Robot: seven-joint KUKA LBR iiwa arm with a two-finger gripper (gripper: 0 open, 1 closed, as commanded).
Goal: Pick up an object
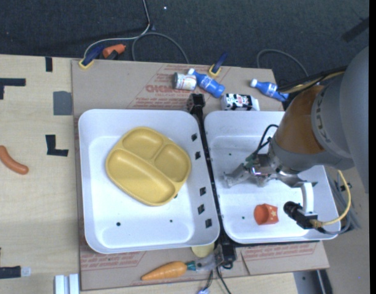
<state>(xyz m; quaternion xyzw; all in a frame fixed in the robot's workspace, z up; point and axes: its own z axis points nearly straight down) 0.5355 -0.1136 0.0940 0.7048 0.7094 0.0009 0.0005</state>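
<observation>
Red object (266, 214): small, blocky, lying free on the floor of the right bin (237, 228), toward its near side. Appears a light, rigid toy piece, likely smooth plastic and apt to slip; best taken across its narrower flanks from above. Its exact shape is too small to make out. Gripper (232, 177): low in the same bin, to the far left of the red object and apart from it; whether the jaws are spread or pressed together cannot be told, metal parts blurring together. Arm (310, 127): enters from the right, covering the bin's far right corner. Left bin (90, 164): holds a yellow divided tray (149, 165).
</observation>
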